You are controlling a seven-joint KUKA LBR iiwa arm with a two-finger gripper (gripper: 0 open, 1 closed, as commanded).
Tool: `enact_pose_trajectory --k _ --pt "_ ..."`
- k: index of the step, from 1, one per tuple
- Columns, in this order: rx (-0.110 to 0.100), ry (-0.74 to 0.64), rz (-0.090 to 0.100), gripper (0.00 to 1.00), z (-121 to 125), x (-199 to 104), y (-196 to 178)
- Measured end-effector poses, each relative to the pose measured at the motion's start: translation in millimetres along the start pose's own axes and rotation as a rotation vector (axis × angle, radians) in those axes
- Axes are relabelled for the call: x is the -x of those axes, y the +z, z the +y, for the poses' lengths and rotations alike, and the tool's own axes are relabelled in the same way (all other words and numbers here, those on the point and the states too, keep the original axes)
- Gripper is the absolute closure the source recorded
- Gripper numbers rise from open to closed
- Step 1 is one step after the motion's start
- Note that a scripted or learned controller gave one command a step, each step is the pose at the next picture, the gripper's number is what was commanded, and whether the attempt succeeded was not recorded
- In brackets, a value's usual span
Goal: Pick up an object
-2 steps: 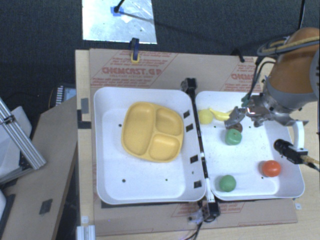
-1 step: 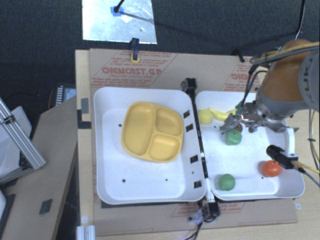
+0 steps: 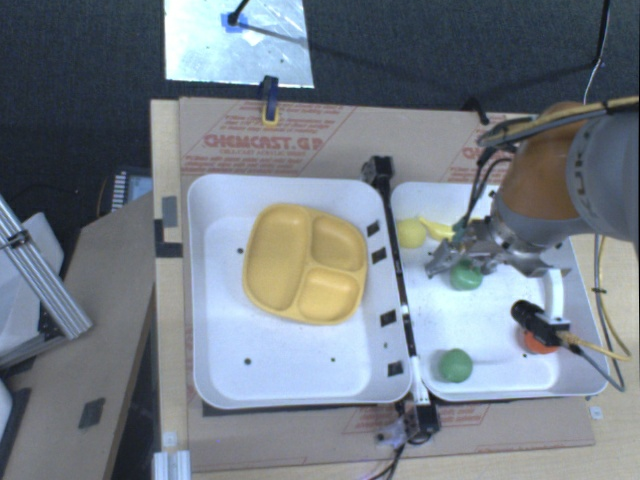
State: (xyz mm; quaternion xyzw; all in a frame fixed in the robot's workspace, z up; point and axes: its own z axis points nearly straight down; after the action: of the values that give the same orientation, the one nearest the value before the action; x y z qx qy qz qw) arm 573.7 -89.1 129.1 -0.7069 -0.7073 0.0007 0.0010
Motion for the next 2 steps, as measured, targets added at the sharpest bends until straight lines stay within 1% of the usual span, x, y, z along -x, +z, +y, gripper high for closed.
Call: enact_pose_trajectory --k 1,2 --pt "0.008 0.002 -0.002 0.00 2.3 1.1 43.9" --pt "0.006 0.002 -0.001 1.00 1.5 0.2 33.9"
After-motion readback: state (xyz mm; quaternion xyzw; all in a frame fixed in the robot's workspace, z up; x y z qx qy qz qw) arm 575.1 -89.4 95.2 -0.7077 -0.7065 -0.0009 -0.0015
